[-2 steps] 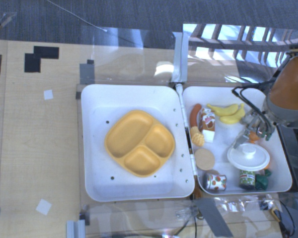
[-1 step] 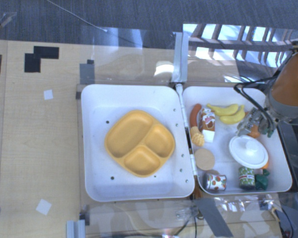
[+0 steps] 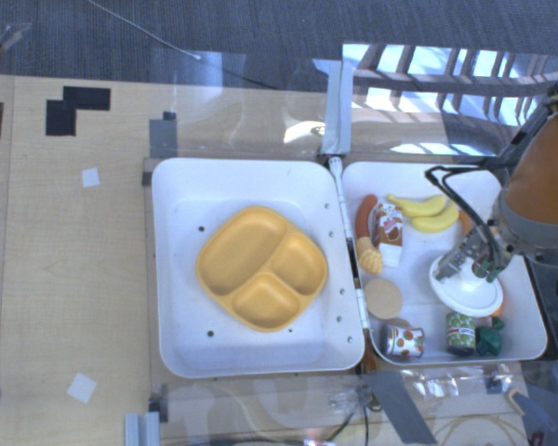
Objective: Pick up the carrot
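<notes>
In the right bin [image 3: 536, 342], a small orange piece that may be the carrot [image 3: 465, 221] pokes out just right of the banana, mostly hidden behind the black cable and the arm. Another orange sliver [image 3: 499, 299] shows at the right rim of a white bowl [image 3: 467, 291]. My gripper [image 3: 474, 260] hangs low over that bowl's upper edge, a little below and right of the orange piece by the banana. Nothing can be seen held in it.
The right bin also holds a yellow banana [image 3: 426, 212], a red sausage [image 3: 365, 215], a corn cob [image 3: 369, 256], a tan disc [image 3: 383, 297], two small cans [image 3: 405, 341] [image 3: 459, 331] and a green item [image 3: 490, 338]. A yellow divided plate [image 3: 260, 268] lies in the left bin [image 3: 177, 342].
</notes>
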Motion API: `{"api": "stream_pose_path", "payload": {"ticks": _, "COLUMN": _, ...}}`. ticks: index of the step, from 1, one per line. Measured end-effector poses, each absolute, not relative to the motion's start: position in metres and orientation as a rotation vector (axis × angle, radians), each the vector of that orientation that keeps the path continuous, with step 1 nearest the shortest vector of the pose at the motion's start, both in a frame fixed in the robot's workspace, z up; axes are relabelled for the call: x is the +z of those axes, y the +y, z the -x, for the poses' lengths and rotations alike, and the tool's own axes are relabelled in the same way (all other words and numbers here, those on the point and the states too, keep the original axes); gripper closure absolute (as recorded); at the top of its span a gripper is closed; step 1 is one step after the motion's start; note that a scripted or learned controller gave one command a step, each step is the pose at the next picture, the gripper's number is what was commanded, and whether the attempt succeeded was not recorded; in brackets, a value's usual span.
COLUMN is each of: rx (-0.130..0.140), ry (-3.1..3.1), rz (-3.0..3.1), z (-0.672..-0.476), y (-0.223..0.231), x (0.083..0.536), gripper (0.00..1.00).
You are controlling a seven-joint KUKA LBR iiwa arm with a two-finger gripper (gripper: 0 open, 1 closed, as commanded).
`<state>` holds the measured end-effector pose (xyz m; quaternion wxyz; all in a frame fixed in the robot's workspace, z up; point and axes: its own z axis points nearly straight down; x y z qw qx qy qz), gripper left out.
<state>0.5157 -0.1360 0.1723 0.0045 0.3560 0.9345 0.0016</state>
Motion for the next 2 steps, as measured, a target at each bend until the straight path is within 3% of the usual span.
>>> {"api": "stream_pose_path", "payload": {"ticks": 1, "rx": 0.003, "ry": 2.851, "rz": -1.302, "z": -0.498, "y": -0.132, "x": 0.193, "gripper": 1.0}}
{"api": "stream_pose_path", "payload": {"ticks": 2, "rx": 0.003, "ry": 2.689, "rz": -1.61, "z": -0.533, "y": -0.164, "x": 0.204, "gripper": 1.0}}
